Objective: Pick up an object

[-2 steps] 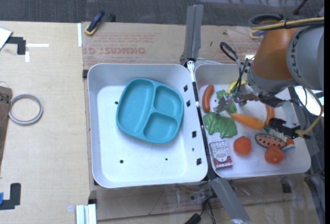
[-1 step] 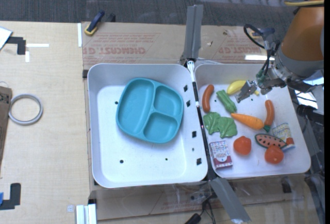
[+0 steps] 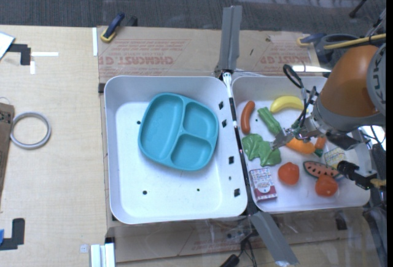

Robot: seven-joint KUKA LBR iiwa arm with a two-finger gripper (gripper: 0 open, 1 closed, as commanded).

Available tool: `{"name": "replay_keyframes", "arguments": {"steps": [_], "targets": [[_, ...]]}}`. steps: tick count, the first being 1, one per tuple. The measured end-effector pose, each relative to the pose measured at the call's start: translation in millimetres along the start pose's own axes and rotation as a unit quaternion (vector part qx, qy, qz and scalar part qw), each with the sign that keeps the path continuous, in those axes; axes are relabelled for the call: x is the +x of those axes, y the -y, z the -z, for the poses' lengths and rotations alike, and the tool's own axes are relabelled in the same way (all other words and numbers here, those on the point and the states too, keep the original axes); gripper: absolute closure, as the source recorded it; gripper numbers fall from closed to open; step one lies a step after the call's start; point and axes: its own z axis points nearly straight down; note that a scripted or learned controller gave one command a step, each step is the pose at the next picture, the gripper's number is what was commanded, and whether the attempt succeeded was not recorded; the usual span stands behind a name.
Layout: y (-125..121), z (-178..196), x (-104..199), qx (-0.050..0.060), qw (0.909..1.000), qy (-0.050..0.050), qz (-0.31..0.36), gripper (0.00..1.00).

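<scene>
I can read red letters on the brown cardboard sheet (image 3: 161, 53) behind the bins. The letters are upside down to me and look like "CHEMCAST GP". More red print sits on the cardboard (image 3: 279, 58) behind the right bin. The small red and white carton (image 3: 262, 185) has print too tiny to read.

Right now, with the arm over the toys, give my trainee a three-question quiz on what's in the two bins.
1. True or false: the blue plate lies in the left bin.
2. Which toy lies nearest the divider between the bins: (a) banana, (b) sausage, (c) watermelon slice?
3. Fill in: the hand hovers in the ___ bin, beside the carrot.

Key: 1 true; 2 b; 3 right.
</scene>
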Motion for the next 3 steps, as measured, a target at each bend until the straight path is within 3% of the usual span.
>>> {"name": "replay_keyframes", "arguments": {"steps": [1, 2, 3], "targets": [[2.0, 6.7, -0.7, 0.004, 1.0, -0.001, -0.002, 1.0], [-35.0, 186.5, -54.6, 0.013, 0.9891, -0.009, 0.146, 1.0], [-36.4, 195.2, -55.1, 0.012, 0.9891, -0.007, 0.147, 1.0]]}}
